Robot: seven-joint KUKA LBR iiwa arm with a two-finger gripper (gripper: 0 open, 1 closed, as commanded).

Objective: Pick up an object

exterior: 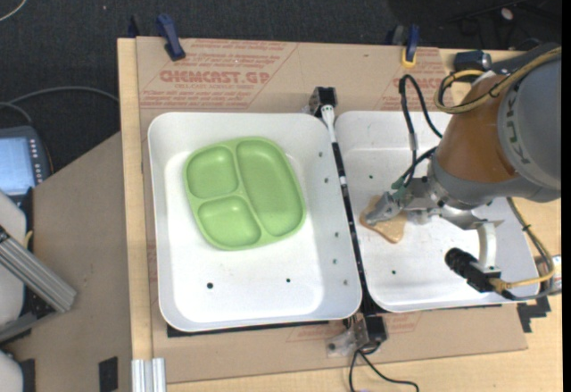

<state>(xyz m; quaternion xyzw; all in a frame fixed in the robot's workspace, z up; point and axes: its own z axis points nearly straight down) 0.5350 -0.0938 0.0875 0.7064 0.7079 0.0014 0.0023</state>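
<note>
A small tan, wedge-shaped object (390, 229) lies in the right bin (428, 287), close to its left wall. My gripper (385, 210) hangs low over it at the arm's left end, right on top of the object's upper edge. A green tray with three compartments (244, 193) rests in the upper half of the left bin (259, 292).
The grey and orange arm (486, 145) covers the right bin's upper right part. A black cable (412, 118) loops over that bin's back. A black-topped divider (341, 194) separates the two bins. Black fittings (468, 270) sit at the right bin's lower right.
</note>
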